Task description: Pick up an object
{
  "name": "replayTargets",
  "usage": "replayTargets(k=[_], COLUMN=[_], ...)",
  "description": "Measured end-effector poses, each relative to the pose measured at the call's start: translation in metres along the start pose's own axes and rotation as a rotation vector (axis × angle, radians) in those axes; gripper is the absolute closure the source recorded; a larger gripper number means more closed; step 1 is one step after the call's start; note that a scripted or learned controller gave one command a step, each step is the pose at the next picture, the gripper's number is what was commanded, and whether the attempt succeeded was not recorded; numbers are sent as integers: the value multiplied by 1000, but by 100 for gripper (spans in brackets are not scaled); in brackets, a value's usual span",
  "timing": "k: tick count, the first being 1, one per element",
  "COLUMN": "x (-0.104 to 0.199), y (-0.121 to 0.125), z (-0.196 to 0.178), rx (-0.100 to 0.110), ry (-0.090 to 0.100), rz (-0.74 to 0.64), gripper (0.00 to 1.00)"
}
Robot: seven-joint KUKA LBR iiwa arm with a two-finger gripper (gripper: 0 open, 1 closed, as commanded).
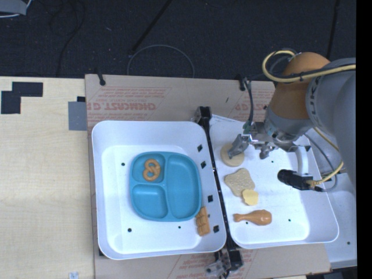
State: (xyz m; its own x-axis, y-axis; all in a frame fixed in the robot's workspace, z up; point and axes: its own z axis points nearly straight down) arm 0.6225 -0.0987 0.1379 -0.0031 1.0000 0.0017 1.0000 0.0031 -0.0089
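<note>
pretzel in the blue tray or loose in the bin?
In the tray. The pretzel lies in the upper-left compartment of the blue tray, inside its rim, in the left bin.

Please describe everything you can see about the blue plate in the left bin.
The blue plate looks like smooth plastic, with rounded corners and raised ridges that divide it into three compartments. It lies flat near the middle of the left bin, turned a little against the bin's sides. A small brown pretzel rests in its upper left compartment. A brown ridged piece lies beside its lower right corner; contact cannot be judged.
</note>
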Motion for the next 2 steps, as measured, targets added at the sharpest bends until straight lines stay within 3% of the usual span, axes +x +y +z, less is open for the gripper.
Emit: replayTargets(k=[1,2], x=[2,0], y=[-1,0], z=[54,41], rx=[-2,-3], ry=[-1,-1], rz=[2,4], gripper=[0,100])
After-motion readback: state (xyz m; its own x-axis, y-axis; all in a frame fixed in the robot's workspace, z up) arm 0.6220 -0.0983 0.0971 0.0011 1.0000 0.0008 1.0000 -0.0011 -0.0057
